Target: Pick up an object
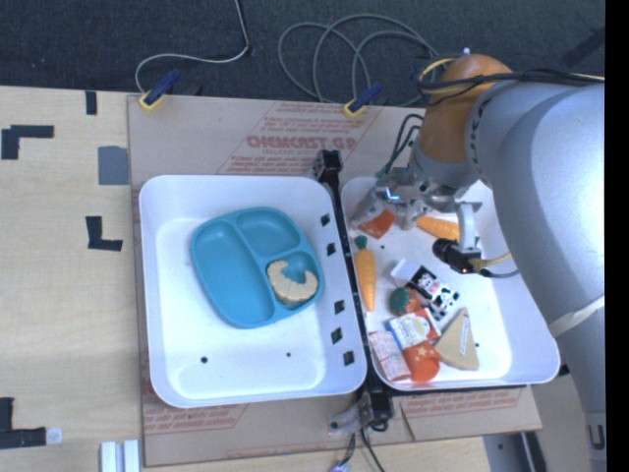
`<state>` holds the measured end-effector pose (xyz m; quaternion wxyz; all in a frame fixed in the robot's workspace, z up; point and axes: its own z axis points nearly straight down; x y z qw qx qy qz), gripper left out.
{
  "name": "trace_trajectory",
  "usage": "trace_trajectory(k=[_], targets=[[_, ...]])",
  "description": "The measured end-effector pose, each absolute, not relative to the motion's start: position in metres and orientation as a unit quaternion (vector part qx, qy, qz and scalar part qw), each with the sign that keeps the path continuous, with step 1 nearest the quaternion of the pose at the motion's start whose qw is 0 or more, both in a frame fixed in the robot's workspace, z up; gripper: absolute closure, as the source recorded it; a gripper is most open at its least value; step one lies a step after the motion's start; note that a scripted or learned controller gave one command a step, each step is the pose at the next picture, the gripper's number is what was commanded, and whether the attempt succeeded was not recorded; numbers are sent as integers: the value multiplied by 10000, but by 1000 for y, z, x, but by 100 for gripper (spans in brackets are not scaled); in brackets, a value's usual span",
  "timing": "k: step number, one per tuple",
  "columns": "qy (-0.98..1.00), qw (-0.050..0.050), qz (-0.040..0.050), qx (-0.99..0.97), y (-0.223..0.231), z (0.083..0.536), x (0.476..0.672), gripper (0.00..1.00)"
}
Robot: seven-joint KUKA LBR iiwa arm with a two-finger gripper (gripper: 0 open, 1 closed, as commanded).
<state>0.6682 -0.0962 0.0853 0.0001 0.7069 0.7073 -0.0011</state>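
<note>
I see the hand [385,201] low in the right shallow white bin [519,347], near its far left corner, just above a small orange-red piece [376,224]; I cannot tell its state. A long orange toy carrot [366,277] lies just beside. The blue sectioned plastic plate [236,264] sits in the left white bin [172,362].

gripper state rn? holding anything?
Gripper: low over the back of the right bin, beside a small orange piece. Open or closed cannot be told from this view, and no object is seen in its grasp.
</note>
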Motion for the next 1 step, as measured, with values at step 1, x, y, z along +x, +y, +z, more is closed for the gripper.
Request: trace_trajectory(k=[1], targets=[[7077,6,8,7065,-94,96,669,100]])
